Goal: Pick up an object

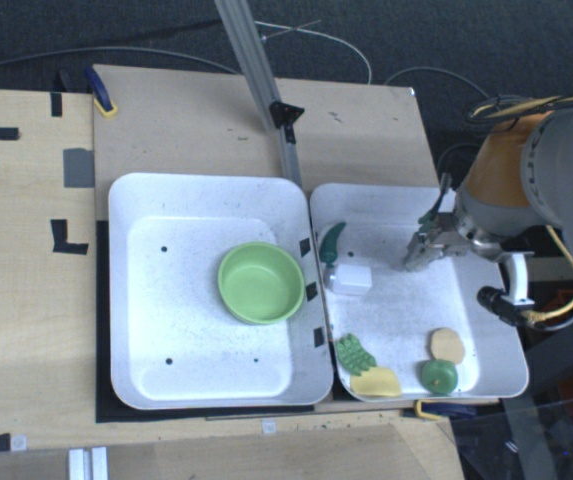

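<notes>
A blue-and-yellow clamp [101,92] grips the bench [186,128] corner; cables [316,43] cross the dark floor.

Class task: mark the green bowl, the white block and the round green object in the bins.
green bowl [261,284]: camera view, on its inner floor.
white block [350,277]: camera view, on its top face.
round green object [439,375]: camera view, on its upper surface.

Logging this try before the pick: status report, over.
Gripper low over right white bin, holding nothing seen. Nearest: white block, dark green pepper-shaped piece. Green bowl in left bin.
</notes>
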Available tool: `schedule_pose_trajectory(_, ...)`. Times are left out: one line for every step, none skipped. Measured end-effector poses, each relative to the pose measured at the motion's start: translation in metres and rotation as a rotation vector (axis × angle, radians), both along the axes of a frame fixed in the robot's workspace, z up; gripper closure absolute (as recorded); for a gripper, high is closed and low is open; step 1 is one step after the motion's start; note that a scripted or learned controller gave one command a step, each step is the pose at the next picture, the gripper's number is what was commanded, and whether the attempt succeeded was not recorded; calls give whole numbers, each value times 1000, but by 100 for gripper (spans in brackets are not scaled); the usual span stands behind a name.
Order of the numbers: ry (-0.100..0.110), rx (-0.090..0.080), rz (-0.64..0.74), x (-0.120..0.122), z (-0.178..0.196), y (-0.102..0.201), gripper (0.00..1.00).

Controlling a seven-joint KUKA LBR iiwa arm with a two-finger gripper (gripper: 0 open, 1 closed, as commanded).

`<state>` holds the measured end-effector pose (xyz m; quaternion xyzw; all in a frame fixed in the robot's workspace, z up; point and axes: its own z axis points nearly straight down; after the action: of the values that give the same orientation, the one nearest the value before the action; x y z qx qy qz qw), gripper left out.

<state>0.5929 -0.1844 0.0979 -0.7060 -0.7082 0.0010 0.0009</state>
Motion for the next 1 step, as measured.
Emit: schedule_pose_trajectory(-5,-1,-2,1,42,-1,100)
